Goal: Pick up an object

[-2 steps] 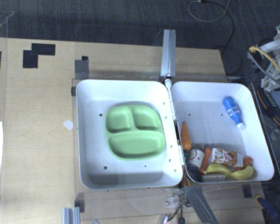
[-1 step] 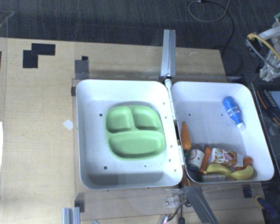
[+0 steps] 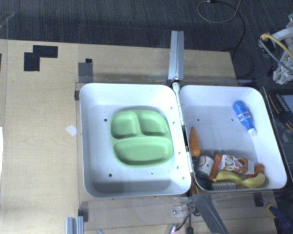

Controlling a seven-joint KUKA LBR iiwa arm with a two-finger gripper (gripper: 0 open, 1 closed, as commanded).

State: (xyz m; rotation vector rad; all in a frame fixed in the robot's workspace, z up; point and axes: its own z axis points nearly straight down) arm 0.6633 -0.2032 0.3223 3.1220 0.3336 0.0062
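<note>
The blue bottle [image 3: 244,116] lies on its side alone in the upper right of the right bin [image 3: 219,94], well apart from the heap at that bin's lower edge: a carrot [image 3: 194,144], a banana [image 3: 244,181] and a printed packet [image 3: 233,164] crowded together. The bottle looks light, stiff and smooth, so likely to roll; taking it across its round body seems safest. The left bin [image 3: 95,130] holds a green divided tray [image 3: 140,136], broad and awkward to pinch. The claw's state I cannot tell.
</note>
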